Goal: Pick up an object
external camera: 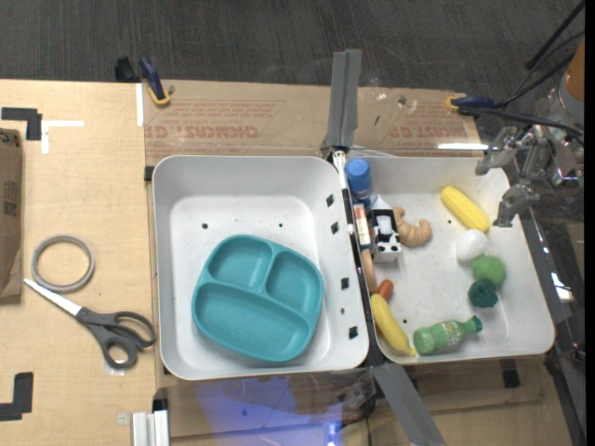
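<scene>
gripper (517,177): upper right of frame, above the right bin's (535,277) far rim; holding nothing, whether spread or closed I cannot tell.
candidates: corn cob (464,208), white egg (471,245), green ball (489,269), all lower left of gripper.
risk: round pieces touch; fingers could nudge them aside.
risk 2: banana (391,323) and green bottle (446,334) hug lower wall, poor clearance.

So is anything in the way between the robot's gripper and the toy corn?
Nothing visible blocks it. The gripper sits above the right bin's far right corner, and the toy corn lies just left of it, uncovered. The white egg lies beside the corn.
</scene>
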`<action>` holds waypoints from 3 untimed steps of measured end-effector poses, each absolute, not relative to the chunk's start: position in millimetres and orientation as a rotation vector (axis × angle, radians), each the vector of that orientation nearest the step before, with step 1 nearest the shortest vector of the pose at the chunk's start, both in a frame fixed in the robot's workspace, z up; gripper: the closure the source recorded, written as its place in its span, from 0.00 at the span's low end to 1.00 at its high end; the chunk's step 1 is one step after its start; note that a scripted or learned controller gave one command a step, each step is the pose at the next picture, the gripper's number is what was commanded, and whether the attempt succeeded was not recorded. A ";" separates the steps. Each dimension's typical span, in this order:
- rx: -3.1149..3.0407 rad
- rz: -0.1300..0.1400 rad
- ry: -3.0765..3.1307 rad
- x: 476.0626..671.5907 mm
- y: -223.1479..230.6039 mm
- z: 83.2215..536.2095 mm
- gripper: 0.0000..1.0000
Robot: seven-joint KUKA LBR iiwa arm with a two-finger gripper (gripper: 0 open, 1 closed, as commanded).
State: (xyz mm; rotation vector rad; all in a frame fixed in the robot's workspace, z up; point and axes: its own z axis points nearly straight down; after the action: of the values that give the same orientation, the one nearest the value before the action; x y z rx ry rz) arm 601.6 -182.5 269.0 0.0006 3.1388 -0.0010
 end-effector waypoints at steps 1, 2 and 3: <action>0.112 -0.001 3.136 631.5 -197.9 104.3 0.00; 0.308 -0.001 3.123 616.7 -198.9 92.8 0.00; 0.334 -0.001 3.118 644.3 -201.2 93.7 0.00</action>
State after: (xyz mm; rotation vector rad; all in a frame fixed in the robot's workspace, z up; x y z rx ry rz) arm 644.3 -201.2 93.7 0.3342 3.1175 -0.0014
